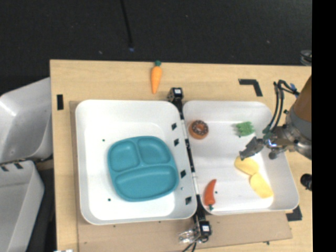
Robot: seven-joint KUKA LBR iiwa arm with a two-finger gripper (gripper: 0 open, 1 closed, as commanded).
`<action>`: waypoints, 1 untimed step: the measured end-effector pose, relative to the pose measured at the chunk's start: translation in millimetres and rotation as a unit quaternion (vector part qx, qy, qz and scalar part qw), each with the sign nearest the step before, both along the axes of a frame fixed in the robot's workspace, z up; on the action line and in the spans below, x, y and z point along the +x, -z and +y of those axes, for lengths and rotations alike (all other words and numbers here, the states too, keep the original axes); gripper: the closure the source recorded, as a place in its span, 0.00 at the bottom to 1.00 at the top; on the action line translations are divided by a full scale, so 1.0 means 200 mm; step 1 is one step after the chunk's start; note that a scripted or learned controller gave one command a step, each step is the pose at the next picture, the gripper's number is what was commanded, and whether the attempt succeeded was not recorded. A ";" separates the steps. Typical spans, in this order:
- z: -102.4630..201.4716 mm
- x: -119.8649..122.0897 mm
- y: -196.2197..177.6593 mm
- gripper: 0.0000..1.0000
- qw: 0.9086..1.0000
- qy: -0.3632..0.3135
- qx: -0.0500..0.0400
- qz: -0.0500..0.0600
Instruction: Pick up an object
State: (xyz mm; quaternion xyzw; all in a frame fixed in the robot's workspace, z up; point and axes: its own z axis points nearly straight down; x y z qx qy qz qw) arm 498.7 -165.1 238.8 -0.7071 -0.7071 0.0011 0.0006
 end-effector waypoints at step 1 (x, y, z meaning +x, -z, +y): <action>-0.06 -0.01 0.26 0.00 1.000 0.000 0.000 0.000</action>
